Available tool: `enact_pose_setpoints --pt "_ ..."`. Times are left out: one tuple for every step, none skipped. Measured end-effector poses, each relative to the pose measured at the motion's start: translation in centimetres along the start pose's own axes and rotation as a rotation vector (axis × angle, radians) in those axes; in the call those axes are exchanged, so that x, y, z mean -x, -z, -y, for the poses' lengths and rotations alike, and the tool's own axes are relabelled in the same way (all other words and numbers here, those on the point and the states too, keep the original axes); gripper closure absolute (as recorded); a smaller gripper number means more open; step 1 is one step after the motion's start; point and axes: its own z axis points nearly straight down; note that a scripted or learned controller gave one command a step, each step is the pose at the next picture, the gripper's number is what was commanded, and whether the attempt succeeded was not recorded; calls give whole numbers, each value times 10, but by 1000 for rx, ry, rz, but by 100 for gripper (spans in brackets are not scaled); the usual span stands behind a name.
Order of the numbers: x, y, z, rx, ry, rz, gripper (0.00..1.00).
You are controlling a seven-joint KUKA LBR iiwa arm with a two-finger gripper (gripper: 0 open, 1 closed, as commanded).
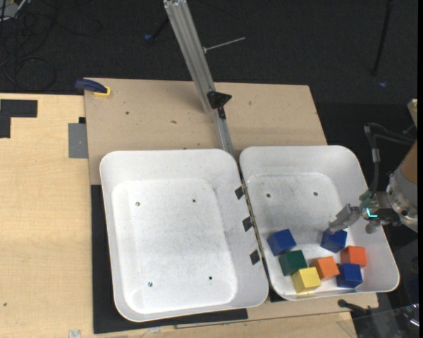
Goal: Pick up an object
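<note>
Several small cubes lie in the near part of the right bin (296, 162): a blue cube (281, 241), a dark green cube (292, 261), a yellow cube (307, 279), an orange cube (327, 267), a red-orange cube (354, 255) and a blue cube (350, 274) in the near right corner. Another blue cube (334, 240) sits right under my gripper (342, 222), which reaches in low from the right rim. From this angle I cannot make out whether the gripper touches that cube.
The left bin (170, 231) lies beside the right one, with black clips along the shared rim (245, 220). A slanted aluminium bar (196, 55) rises behind the bins. The bench's far edge carries a blue and yellow tool (93, 86).
</note>
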Motion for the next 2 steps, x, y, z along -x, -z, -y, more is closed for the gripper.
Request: enact_pose_setpoints --pt "1 2 -1 5 -2 1 0" --pt "-5 -54 -9 -1 -1 -1 0"
